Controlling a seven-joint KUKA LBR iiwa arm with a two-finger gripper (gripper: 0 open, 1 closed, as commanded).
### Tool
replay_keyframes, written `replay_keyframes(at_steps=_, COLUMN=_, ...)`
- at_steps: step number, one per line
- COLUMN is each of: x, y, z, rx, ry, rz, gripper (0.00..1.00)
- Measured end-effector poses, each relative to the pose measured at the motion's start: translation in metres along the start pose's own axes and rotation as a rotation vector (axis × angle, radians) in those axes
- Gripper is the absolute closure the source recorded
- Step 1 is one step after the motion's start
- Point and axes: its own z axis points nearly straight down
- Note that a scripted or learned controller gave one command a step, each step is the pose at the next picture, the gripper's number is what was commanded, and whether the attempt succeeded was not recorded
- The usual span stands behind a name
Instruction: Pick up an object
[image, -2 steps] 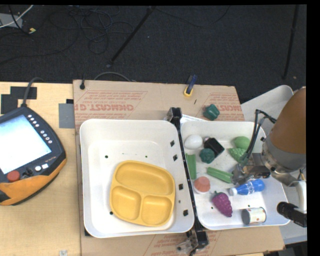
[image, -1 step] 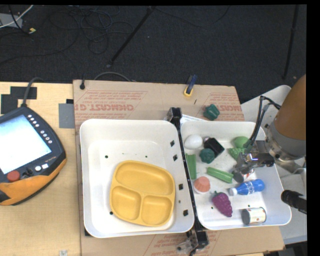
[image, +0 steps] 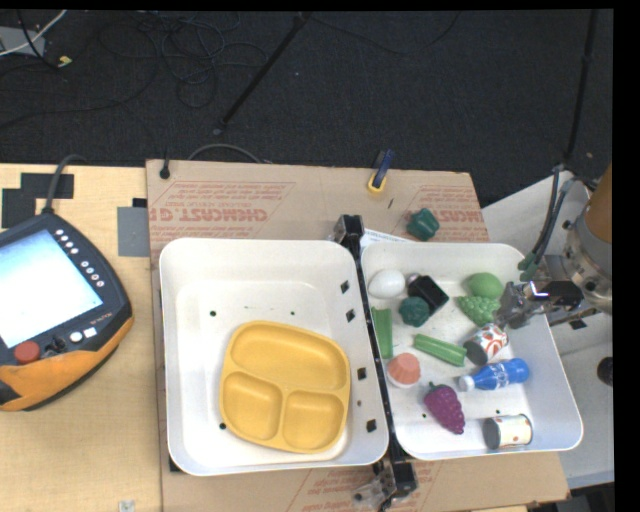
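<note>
While the gripper (image: 512, 305) hangs over the right bin (image: 560, 400) close to its right edge, nothing can be seen clamped in it, and I cannot tell whether it is released or clenched. Just beside it toward the near edge lies a red-and-white can (image: 490, 343), and toward the far edge a green lumpy toy (image: 484, 287). A blue bottle (image: 498, 375) lies nearer the front, next to the can, with a white canister (image: 508, 431) by the near right corner. Toward the bin's middle are a green stick (image: 438, 349), a black block (image: 428, 292), purple grapes (image: 445, 408) and a pink disc (image: 404, 369). A white egg (image: 386, 283) and a green cylinder (image: 382, 333) lie along the left wall. The left bin (image: 200, 300) carries a yellow divided tray (image: 285, 388). On the cardboard (image: 250, 205) behind the bins sits a teal object (image: 423, 224).
</note>
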Motion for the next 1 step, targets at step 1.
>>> replay_keyframes(at_steps=1, x=-0.0545, y=-0.0193, z=0.0397, rx=0.008, ry=0.002, rz=0.005, gripper=1.0)
